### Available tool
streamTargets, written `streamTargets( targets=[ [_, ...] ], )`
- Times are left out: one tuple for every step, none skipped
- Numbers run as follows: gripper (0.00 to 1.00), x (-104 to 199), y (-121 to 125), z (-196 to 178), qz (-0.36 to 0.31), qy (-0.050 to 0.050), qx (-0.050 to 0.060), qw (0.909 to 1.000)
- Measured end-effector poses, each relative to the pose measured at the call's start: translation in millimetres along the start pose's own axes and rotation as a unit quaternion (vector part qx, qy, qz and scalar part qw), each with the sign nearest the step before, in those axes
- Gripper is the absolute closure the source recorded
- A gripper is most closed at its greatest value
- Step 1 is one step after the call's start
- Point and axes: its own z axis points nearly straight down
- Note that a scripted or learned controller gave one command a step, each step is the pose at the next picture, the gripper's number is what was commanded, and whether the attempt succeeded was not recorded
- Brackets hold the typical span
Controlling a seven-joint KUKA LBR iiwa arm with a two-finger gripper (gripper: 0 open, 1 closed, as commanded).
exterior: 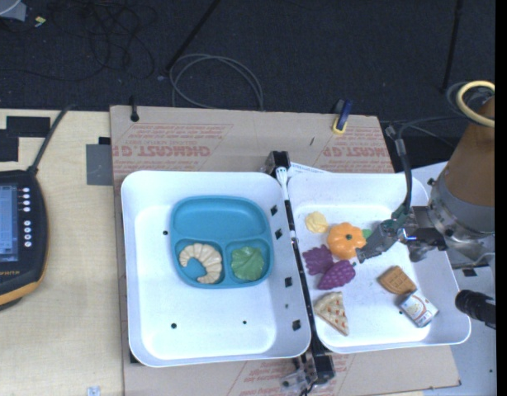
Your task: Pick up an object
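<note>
Two white bins are set side by side on the bench. The left bin [146,304] holds a blue tray [220,213] with a croissant [201,261] in one lower compartment and a green leafy piece [248,262] in the other, so those items are kept well apart from the reach zone. The right bin [452,328] holds the loose items: a small yellow piece [316,221], an orange pumpkin [345,239], purple grapes [328,267], a pizza slice [333,312], a cracker [396,280] and a small can [418,308]. The arm is brought in from the right and the gripper [377,244] is seen low over the right bin, just beside the pumpkin on its right side, angled toward it. Whether the fingers are spread or pressed together cannot be told; nothing is seen pinched between them. The pumpkin is judged the likely target, since it lies nearest the gripper tip and stands higher than its neighbours. It is touched or nearly touched by the grapes below and lies near the yellow piece, so a crowded grasp is judged a risk: neighbours may be nudged, and the rounded body may slip. The pick is judged not yet made; every item is seen lying in a bin.
</note>
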Motion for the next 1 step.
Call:
streamTargets(
  targets=[
    [0.00, 3.5, 72.5, 146.9, -0.001, 0.000, 0.004, 1.0000]
  ],
)
